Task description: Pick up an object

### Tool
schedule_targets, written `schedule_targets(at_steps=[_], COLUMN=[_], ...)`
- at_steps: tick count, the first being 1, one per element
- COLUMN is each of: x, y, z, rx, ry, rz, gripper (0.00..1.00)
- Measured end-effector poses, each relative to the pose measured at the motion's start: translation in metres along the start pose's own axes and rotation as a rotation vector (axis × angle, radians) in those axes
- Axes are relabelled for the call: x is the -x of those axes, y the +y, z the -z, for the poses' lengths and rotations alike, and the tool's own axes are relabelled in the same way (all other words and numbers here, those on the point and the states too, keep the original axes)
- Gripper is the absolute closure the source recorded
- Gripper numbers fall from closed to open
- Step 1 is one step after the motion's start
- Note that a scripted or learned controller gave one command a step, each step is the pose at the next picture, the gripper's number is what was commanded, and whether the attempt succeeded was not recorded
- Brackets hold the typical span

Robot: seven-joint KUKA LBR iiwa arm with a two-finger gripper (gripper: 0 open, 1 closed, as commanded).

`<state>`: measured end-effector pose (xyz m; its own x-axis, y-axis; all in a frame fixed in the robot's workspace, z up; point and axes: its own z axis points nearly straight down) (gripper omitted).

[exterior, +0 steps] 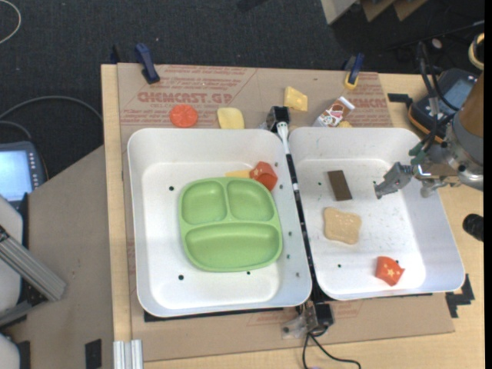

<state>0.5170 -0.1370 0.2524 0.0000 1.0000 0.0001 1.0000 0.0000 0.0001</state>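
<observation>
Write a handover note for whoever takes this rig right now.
Gripper: over the right bin, upper right part; nothing seen between its fingers.
Right bin: brown block, tan piece, red piece.
Left bin: green plate, with a red piece at its top edge.
Done: nothing picked yet.
Left: grasp and lift one object; the brown block lies nearest the gripper.

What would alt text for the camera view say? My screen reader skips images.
A grey robot arm's gripper hovers over the right white bin, which holds a brown block, a tan bread-like piece and a red item. The left bin holds a green divided plate.
</observation>
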Motion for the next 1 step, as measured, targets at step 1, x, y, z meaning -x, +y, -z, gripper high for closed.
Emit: schedule_targets(at_steps=[1], x=[-0.0432], y=[-0.0117], z=[-0.1749], rx=[-0.006], ry=[0.003], rz=[0.001], gripper=[0.00])
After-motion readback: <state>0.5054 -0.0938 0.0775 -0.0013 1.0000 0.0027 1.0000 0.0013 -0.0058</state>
